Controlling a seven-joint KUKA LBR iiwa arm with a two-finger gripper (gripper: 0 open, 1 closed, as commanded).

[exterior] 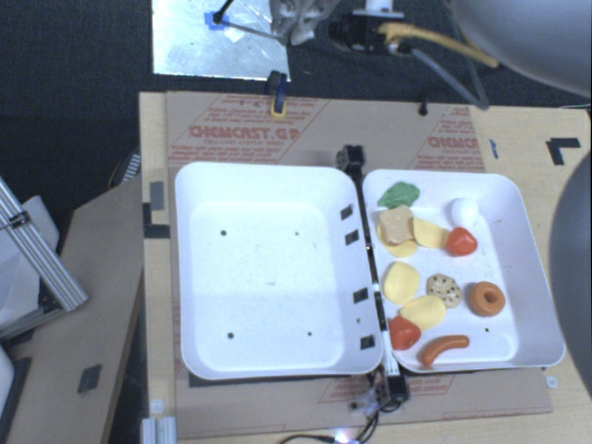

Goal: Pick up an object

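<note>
My jaws [298, 21] hang beyond the worktop's far edge, too blurred for me to tell their state, while the objects sit in the right bin [532, 276]: a doughnut [486, 298] near its right wall, perhaps a sausage [443, 348] by its near edge.
</note>
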